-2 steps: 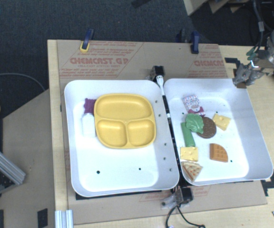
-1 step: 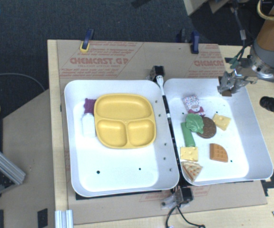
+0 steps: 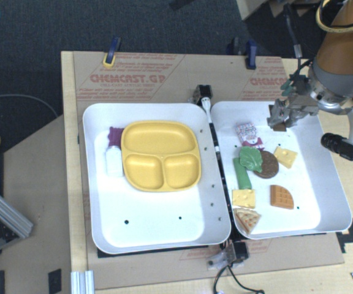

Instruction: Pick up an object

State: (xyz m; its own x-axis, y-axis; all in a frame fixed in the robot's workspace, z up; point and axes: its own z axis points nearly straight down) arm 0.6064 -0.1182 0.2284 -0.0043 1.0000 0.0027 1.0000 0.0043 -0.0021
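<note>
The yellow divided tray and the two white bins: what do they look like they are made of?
Yellow divided tray: likely moulded plastic, matte, with soft rounded compartment edges and even colour. White bins: probably thin formed plastic, smooth and slightly glossy, with rounded corners and raised rims; the look alone cannot rule out coated metal.

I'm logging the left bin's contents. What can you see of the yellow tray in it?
The yellow tray looks like smooth moulded plastic with rounded corners. It has three compartments: one wide one along the far side and two smaller ones nearer the camera. It lies flat and upright on the floor of the left bin, in its far half. At its left edge lie a purple thing and a white thing.
</note>
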